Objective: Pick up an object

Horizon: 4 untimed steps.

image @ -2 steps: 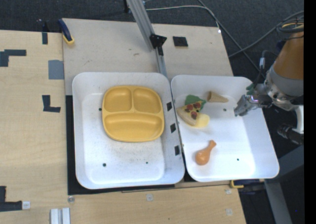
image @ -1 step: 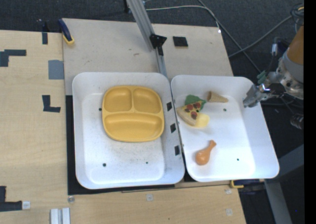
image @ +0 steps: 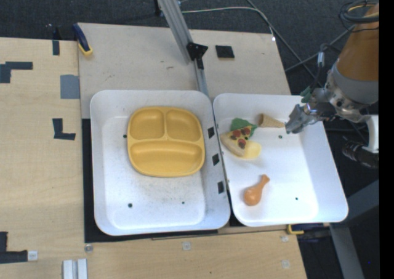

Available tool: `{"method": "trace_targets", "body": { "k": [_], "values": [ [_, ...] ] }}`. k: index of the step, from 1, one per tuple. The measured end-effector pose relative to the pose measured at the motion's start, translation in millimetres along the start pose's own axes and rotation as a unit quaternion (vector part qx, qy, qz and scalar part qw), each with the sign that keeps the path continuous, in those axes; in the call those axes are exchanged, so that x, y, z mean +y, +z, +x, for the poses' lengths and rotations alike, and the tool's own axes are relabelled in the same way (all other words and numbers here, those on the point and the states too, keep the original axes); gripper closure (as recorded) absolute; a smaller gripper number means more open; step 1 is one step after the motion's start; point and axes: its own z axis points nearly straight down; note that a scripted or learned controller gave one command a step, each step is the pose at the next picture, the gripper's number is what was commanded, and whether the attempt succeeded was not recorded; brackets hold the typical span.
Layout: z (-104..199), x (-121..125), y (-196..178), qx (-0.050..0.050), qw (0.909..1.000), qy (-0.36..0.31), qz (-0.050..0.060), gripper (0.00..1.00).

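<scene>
In the right bin (image: pixel 320 167) lie a toy pizza slice (image: pixel 241 142) with a green leaf (image: pixel 242 125) at its upper edge, a small tan cone (image: pixel 269 121), and an orange chicken drumstick (image: pixel 255 191) nearer the front. My gripper (image: pixel 294 122) hangs over the bin's upper right part, just right of the tan cone, its dark fingers pointing down and left. Nothing shows between the fingers. The grey arm with its orange band (image: pixel 360 56) reaches in from the right.
The left bin (image: pixel 104 167) holds a yellow divided plate (image: pixel 166 141). A metal pole (image: pixel 175 16) slants down to the bins' shared back edge. Cables run across the dark floor behind. A blue and yellow clamp (image: pixel 82 39) sits at the bench's back left.
</scene>
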Motion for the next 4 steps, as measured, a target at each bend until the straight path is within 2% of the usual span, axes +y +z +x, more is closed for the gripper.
{"method": "trace_targets", "body": {
  "k": [2,4],
  "values": [
    [121.5,3.8,15.2,0.0,1.0,0.0,0.001,1.0],
    [230.1,8.5,31.7,0.0,1.0,-0.001,0.001,1.0]
  ]
}}
